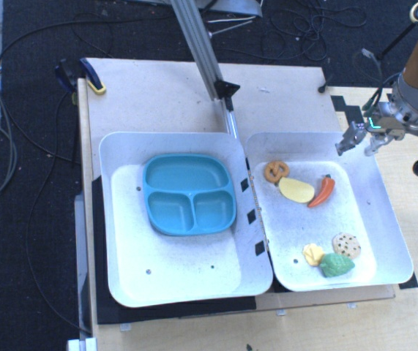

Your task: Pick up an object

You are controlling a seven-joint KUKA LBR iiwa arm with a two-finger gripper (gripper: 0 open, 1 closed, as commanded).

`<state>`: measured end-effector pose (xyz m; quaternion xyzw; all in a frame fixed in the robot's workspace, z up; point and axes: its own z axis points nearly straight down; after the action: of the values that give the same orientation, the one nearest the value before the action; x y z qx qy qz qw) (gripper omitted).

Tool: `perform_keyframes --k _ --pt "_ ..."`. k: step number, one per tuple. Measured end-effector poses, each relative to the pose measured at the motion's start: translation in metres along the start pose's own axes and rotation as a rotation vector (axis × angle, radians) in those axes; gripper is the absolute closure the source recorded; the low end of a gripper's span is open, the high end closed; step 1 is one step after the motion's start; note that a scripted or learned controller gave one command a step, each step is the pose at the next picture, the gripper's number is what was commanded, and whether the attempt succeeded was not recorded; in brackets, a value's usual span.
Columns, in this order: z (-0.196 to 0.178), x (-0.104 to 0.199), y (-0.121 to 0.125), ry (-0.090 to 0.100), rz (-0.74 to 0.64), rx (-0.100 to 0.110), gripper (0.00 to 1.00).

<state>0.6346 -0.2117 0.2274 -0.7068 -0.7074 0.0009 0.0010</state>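
The right bin (384, 218) holds a brown pretzel (275, 170), a pale yellow piece (296, 190) and a red-orange chili pepper (322, 191) near its back. Toward its front lie a small yellow piece (312, 254), a green broccoli-like piece (337, 265) and a chocolate-chip cookie (346, 245). My gripper (361, 142) hangs over the bin's back right corner, above and to the right of the pepper. Its fingers are spread apart with nothing between them.
The left bin (121, 269) bears a blue divided plate (190, 194). A slanted metal pole (198, 39) comes down to the bins' back edge between them. Cables lie on the dark floor to the left and behind the bench.
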Motion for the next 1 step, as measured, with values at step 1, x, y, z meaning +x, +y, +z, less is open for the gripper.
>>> perform_keyframes --k 1 --pt "-0.0019 0.0 0.0009 -0.001 -0.001 -0.004 0.0"
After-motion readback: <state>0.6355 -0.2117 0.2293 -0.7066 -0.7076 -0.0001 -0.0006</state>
